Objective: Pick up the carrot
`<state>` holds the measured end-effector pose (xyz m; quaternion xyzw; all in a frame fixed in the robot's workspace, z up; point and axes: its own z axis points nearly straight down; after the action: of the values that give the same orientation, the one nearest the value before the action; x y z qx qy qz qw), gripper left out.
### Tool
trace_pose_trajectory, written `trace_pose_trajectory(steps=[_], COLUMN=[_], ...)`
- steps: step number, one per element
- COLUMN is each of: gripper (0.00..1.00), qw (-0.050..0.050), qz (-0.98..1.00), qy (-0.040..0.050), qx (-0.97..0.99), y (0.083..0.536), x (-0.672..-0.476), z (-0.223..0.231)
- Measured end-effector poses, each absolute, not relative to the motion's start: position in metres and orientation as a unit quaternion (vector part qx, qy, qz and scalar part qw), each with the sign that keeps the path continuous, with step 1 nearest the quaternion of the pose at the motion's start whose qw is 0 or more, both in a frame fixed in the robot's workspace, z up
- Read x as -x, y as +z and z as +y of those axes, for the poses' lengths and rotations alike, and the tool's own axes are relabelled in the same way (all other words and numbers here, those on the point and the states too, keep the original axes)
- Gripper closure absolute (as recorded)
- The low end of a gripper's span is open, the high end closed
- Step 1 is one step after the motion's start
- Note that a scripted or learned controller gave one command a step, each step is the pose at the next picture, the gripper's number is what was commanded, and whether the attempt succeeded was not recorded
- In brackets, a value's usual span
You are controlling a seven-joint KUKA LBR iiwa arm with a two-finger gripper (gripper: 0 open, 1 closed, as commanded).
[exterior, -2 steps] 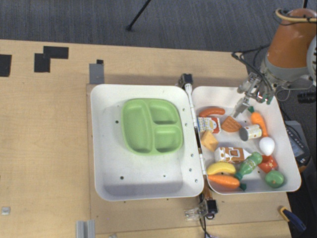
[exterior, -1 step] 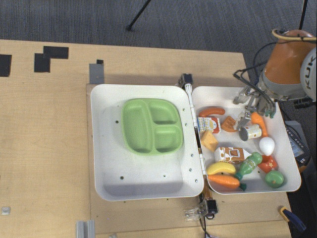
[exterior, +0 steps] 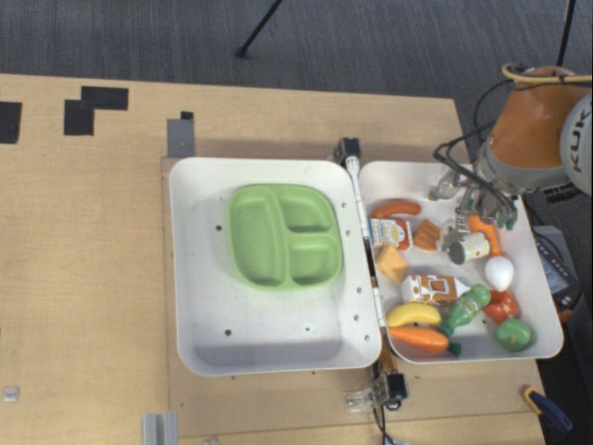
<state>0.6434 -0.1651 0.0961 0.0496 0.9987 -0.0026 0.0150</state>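
Two white bins (exterior: pixel 185 276), one green tray (exterior: pixel 283 235), two carrots (exterior: pixel 422 339).

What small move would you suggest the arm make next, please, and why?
Probably a sideways shift toward the near edge of the right bin, staying high. The gripper is over the bin's far half, among other toy foods, while what looks like the carrot, orange with a green end, lies by the near wall just below the banana. It should line up above the carrot before descending.
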Motion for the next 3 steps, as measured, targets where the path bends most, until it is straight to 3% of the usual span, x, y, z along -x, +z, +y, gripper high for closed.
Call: trace_pose_trajectory(steps=[1,2,3], gripper=[0.0,0.0,0.0], qw=[0.005,0.009,0.004], qz=[0.999,0.994,0.985], qy=[-0.0012,-0.0037,-0.0004], qx=[0.053,0.108,0.174], y=[0.175,0.122,0.111], x=[-0.628,-0.629,-0.625], z=[-0.206,-0.208,-0.205])
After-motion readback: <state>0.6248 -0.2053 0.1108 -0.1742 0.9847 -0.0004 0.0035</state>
